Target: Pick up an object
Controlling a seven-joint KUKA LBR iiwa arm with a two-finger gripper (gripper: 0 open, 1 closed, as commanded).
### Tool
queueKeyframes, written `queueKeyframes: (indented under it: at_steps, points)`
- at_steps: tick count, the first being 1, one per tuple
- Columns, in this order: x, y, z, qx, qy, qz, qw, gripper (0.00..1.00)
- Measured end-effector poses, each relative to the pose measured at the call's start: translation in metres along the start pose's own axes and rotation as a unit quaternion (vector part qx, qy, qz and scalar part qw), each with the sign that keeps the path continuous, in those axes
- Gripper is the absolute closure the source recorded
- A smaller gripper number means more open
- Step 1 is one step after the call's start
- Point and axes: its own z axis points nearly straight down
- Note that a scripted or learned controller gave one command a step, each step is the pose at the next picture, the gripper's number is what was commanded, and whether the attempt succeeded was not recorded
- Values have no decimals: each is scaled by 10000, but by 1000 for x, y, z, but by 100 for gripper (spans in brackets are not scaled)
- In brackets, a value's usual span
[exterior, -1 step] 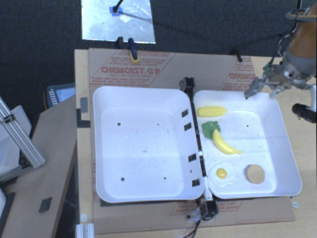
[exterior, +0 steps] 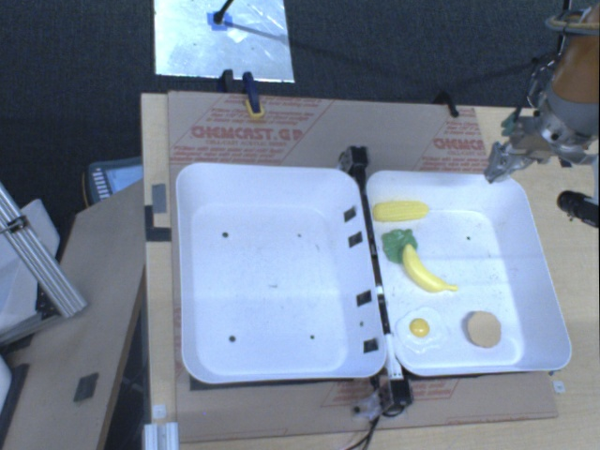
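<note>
Claw (exterior: 498, 169) seen above far right corner of right bin (exterior: 534, 251), nothing held; open or closed can't be told. Corn (exterior: 401, 212), broccoli (exterior: 397, 242), banana (exterior: 427, 275), egg (exterior: 419, 328), cookie (exterior: 484, 329) laid in it

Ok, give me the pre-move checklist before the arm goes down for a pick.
1. Targets available: corn, broccoli, banana, fried egg and round cookie lie in the right bin: ok.
2. Gripper over a target: it sits at the bin's far right corner, off every item: not ok.
3. Finger state: cannot tell.
4. Isolated target: cookie lies apart from the others: ok.
5. Broccoli and banana touching: not ok for a clean pick.
</note>
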Motion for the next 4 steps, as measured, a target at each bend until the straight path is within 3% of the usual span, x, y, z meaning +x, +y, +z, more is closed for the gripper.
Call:
queueKeyframes:
  at_steps: [1, 2, 3, 4]
  points:
    - [57, 5, -173, -80, -3, -19, 10000, 100]
    - [99, 4, -234, -19, 14, -17, 10000, 100]
    - [162, -59, -328, -34, 24, -28, 10000, 100]
    - [227, -98, -321, 24, 26, -26, 10000, 100]
